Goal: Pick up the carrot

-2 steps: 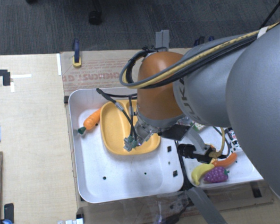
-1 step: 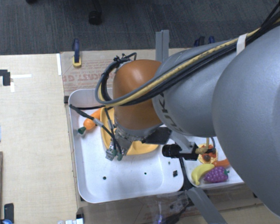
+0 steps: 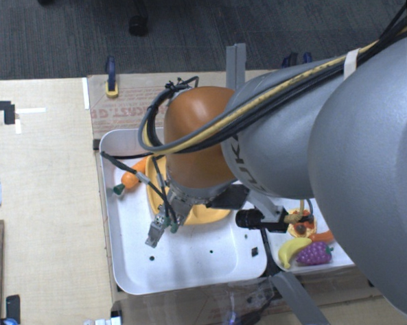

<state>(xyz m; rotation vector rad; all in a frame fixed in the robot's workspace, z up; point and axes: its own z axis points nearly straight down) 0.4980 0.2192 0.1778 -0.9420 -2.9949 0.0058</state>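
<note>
The carrot (image 3: 128, 178) is a small orange piece with a green stem end pointing down-left. It lies in the left bin (image 3: 196, 265) close to that bin's left wall, partly covered by the arm's black cables. My gripper (image 3: 155, 235) hangs over the bin floor below and to the right of the carrot, a short gap away, with nothing visibly in it. The orange wrist band and grey arm hide the bin's middle and right side.
A yellow object (image 3: 201, 214) lies under the wrist in the left bin. The right bin holds a banana (image 3: 292, 250), purple grapes (image 3: 314, 255) and small orange pieces (image 3: 305, 220). Bare white floor spreads along the left bin's front.
</note>
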